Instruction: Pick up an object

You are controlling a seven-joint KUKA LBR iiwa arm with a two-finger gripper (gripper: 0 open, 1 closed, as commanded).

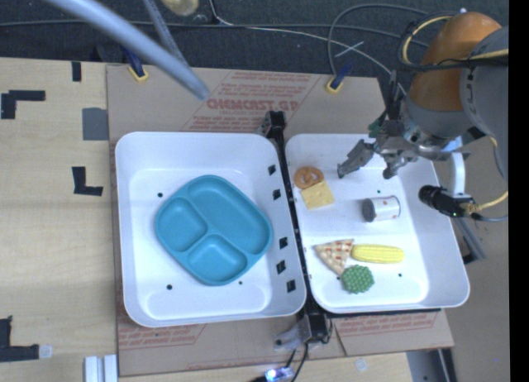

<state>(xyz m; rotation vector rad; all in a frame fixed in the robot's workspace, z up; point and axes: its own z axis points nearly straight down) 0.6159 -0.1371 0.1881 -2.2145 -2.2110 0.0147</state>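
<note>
Spread-open and empty, the two-finger gripper [368,161] hovers in the right white bin [442,277] above the small silver can [380,208]; closing off-centre could roll it away.

Two white bins sit on a tan cardboard sheet [248,99] printed with faded red lettering, over a pale wood tabletop [50,207] marked with black and grey tape pieces. The left bin [140,289] holds a sky-blue divided plate [213,229]. Right of that plate, the right bin [442,281] carries a brown pretzel [308,177], a pale yellow cheese block [317,196], a silver can with a dark end [380,207], an orange-tan pizza slice with red specks [335,254], a bright yellow corn cob [378,253] and a green broccoli [358,279]. Above these the dark grey hand [369,165] hangs from an orange-banded grey arm [459,50].
</note>
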